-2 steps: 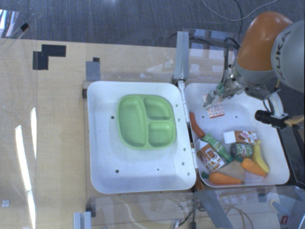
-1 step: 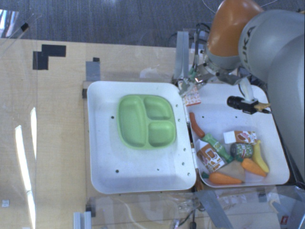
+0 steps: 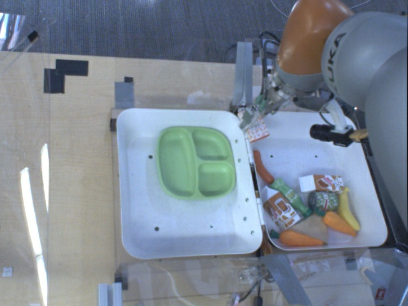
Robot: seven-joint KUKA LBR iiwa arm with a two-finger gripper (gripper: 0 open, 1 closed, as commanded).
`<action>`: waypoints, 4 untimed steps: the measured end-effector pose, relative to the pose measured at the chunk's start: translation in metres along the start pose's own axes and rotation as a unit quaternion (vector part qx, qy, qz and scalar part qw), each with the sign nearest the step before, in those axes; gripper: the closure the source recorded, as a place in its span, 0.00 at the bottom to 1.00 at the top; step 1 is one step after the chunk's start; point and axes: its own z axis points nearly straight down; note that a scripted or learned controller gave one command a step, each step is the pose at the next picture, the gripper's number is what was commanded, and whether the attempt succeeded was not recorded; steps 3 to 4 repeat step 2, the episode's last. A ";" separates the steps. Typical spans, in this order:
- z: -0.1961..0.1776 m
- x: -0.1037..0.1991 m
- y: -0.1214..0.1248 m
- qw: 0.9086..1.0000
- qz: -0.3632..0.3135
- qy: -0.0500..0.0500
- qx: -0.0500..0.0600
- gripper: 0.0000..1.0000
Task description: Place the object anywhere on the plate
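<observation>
The pincer (image 3: 260, 110) hangs over the top left corner of the right white bin (image 3: 376, 231), and a small white packet with red print (image 3: 256, 131) sits just under its tips, though I cannot tell whether it is truly clamped or merely resting on the rim. This looks like the carry step. The next move calls for a short traverse leftward to the green three-compartment plastic plate (image 3: 195, 162) in the left white bin (image 3: 137, 228), then a release above it.
</observation>
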 end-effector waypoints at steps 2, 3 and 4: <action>0.002 0.054 0.036 0.998 -0.069 0.000 -0.001 0.00; 0.002 0.054 0.036 0.998 -0.069 0.000 -0.001 0.00; 0.002 0.054 0.036 0.998 -0.069 0.000 -0.001 0.00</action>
